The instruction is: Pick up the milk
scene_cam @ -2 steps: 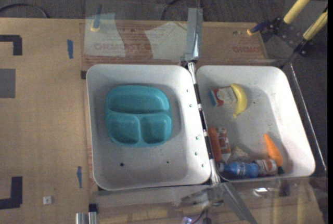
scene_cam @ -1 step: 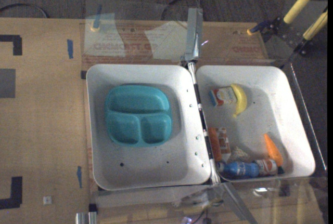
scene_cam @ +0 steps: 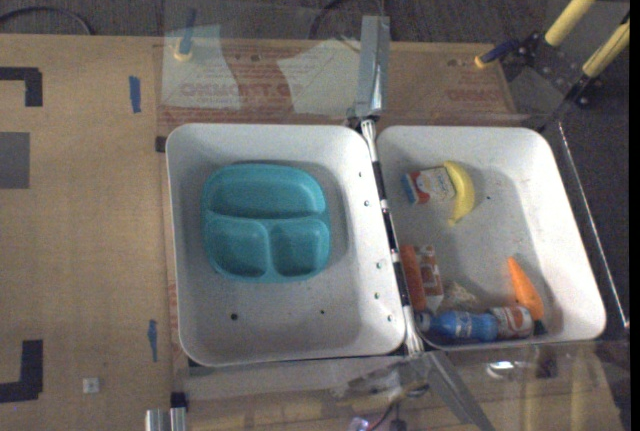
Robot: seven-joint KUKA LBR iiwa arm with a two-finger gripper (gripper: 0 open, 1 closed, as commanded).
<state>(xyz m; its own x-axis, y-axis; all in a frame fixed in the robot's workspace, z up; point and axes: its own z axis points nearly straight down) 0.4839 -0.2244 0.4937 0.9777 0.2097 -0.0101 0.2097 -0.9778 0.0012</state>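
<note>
You'll find the milk (scene_cam: 431, 184), a small white carton with red and blue on it, lying on its side in the upper left part of the right bin (scene_cam: 560, 219). A yellow banana (scene_cam: 461, 191) lies right against its right side, curving downward.

Lower in the same bin, an orange and white packet (scene_cam: 424, 275) lies along the left wall. An orange carrot (scene_cam: 525, 289) sits tilted near the right wall, well apart from the milk. A blue bottle (scene_cam: 468, 326) lies on its side along the bottom edge of the bin. A pale crumpled thing (scene_cam: 460, 297) rests just above it; you cannot make out what it is.

In the left bin (scene_cam: 190, 249) you see a teal divided plate (scene_cam: 266, 221) with three compartments, sitting in the upper half.

Both bins rest on the tan surface (scene_cam: 80, 249), which carries black corner marks and bits of blue tape.

As for the claw, you cannot tell whether it is released or clenched.
</note>
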